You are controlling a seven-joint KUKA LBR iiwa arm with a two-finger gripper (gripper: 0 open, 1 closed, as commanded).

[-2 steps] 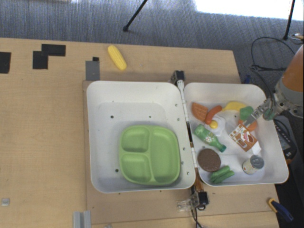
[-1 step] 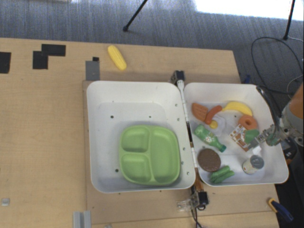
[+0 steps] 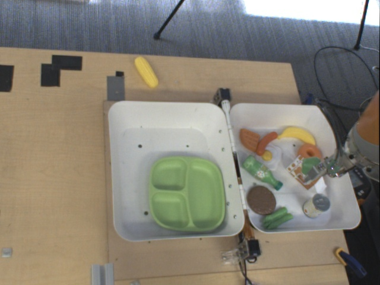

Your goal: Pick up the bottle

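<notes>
My claw (image 3: 332,168) hangs at the right rim of the right bin (image 3: 350,218), over a small orange-and-white packet (image 3: 301,172); whether it is wide or narrow I cannot tell, since the tips blur into the clutter. The bottle (image 3: 262,172), green with a white label, lies on its side near the bin's left wall, tilted, just above a brown disc (image 3: 261,199). Sausages (image 3: 257,140) and a banana (image 3: 298,135) crowd the far end; a green pod (image 3: 276,218) and a small can (image 3: 316,205) sit by the near rim. The left bin (image 3: 127,129) holds a green divided plate (image 3: 187,193) with bare floor behind it. My arm is cut off at the frame's right side.
</notes>
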